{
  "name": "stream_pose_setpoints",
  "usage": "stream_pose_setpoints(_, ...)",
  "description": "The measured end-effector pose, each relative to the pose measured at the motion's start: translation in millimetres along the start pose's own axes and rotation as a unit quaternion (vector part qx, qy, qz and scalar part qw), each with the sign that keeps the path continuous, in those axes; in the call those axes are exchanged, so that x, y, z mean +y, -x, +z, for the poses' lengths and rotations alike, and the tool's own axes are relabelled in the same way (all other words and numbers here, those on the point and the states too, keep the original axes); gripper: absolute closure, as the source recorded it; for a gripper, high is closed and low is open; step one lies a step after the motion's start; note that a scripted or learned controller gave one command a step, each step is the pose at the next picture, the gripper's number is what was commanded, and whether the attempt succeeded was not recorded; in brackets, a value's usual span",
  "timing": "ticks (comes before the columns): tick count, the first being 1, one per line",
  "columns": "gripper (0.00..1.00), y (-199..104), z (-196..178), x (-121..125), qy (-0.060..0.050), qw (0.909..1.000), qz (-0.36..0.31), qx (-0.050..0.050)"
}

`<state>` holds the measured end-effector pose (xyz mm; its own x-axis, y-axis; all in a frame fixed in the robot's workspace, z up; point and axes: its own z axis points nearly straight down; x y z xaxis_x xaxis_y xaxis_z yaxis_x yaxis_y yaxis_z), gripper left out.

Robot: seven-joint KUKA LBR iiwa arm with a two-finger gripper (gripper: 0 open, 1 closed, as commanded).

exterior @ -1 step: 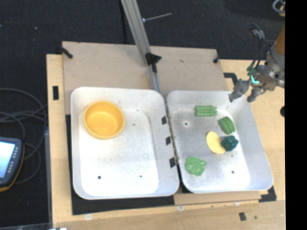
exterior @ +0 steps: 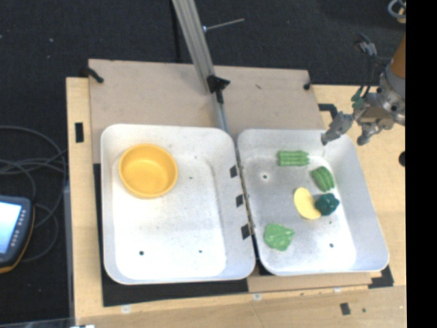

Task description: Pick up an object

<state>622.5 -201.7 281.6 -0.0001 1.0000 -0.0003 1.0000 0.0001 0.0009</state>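
My gripper [exterior: 351,132] hangs open above the far right corner of the right bin [exterior: 341,255], with nothing between its two fingers. Below it in that bin lie several small objects: a ridged green piece [exterior: 293,158] near the back, a dark green ridged piece [exterior: 323,178] to its right, a yellow oblong [exterior: 305,203] touching a dark teal lump [exterior: 328,203], and a bright green leafy lump [exterior: 278,236] toward the front. A yellow bowl [exterior: 148,170] sits in the left bin [exterior: 171,251], at its back left.
A slanted metal post [exterior: 198,39] rises from behind the seam between the bins. A handheld screen with cables [exterior: 12,227] lies off the bench at the far left. Black clips [exterior: 240,200] mark the seam between the bins.
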Motion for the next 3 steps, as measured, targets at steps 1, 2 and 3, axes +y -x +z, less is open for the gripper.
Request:
stream_pose_setpoints(1, 0.00, -4.6, 61.5, -0.8, -0.002, 1.0000, 0.000, 0.000)
stream_pose_setpoints(2, 0.00, -8.1, 104.9, 2.7, -0.002, 1.0000, 0.000, 0.000)
stream_pose_setpoints(3, 0.00, -8.5, 148.8, 7.8, -0.002, 1.0000, 0.000, 0.000)
